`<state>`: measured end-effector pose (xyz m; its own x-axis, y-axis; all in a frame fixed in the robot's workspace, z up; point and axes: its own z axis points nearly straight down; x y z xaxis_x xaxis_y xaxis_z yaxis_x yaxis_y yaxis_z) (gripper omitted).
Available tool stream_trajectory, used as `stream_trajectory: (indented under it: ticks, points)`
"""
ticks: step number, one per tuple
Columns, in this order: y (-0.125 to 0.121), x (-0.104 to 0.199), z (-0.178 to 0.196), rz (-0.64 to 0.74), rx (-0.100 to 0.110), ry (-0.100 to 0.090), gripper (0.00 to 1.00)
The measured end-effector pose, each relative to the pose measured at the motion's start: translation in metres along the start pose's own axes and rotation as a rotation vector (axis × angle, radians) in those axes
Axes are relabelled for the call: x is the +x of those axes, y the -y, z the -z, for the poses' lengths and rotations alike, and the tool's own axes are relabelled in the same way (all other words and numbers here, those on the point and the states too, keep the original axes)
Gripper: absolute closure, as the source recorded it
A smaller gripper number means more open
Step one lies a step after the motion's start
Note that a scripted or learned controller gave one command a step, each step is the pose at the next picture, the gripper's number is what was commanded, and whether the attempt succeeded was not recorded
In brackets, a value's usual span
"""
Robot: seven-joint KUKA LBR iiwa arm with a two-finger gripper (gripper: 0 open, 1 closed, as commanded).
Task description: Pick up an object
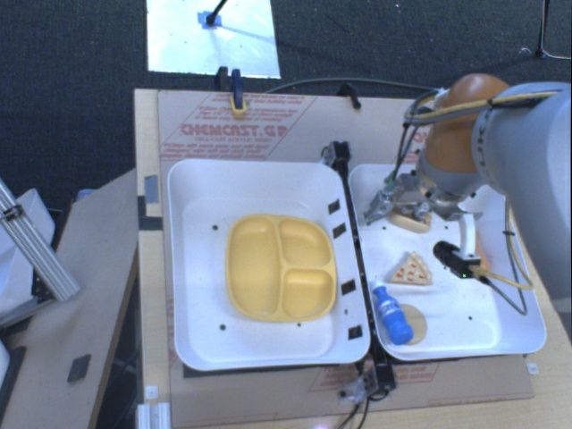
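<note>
The gripper [399,206] is low in the right bin [509,333], near its back left corner, its fingers spread fairly wide with metal tips splayed to either side. It sits over a tan block [412,221] that lies flat, long axis running left to right, partly hidden under the fingers; whether the fingers touch it I cannot tell, and nothing is seen clamped between them. Nearer the front lies a waffle wedge [411,270], its point aimed toward the back of the bin. Just in front of that, a blue bottle [391,314] lies on its side against the left wall, cap toward the back. The left bin [192,239] holds a yellow divided plate [281,267].
</note>
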<state>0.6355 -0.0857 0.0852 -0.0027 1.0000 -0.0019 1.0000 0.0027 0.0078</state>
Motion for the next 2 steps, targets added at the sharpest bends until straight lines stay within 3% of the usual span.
stream_trajectory:
  ticks: [1,2]
  points:
    - [-0.002,-0.002,0.015,0.000,-0.006,0.003,1.00]
    - [-0.009,-0.011,0.071,-0.002,0.000,0.000,1.00]
